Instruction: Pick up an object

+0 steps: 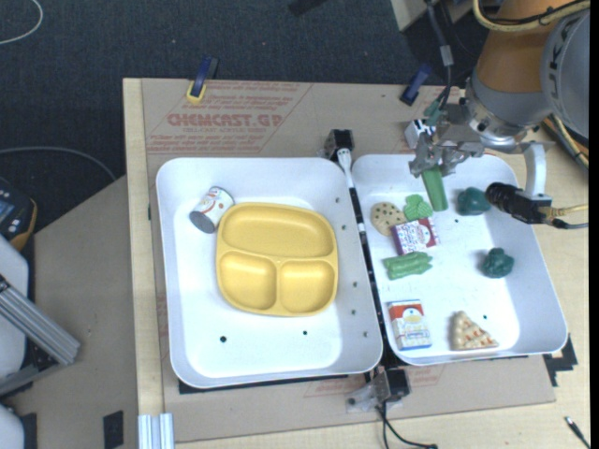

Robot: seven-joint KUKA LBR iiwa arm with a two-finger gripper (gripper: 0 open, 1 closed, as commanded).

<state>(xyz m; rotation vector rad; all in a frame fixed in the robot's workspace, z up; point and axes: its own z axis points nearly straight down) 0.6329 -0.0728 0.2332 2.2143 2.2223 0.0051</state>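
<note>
Nearest the camera, the desk's (94, 279) front edge carries two shallow white plastic bins; the left bin (178, 279) holds a yellow three-compartment plastic tray (277, 257). In the right bin (543, 297), near its far edge, the pincer (432, 165) grips the upper end of a green stick-shaped plastic toy (435, 191), upright. It looks light, stiff and slippery, best pinched across its narrow sides.

Yellow tray (277, 262), white bins (178, 251)
</note>
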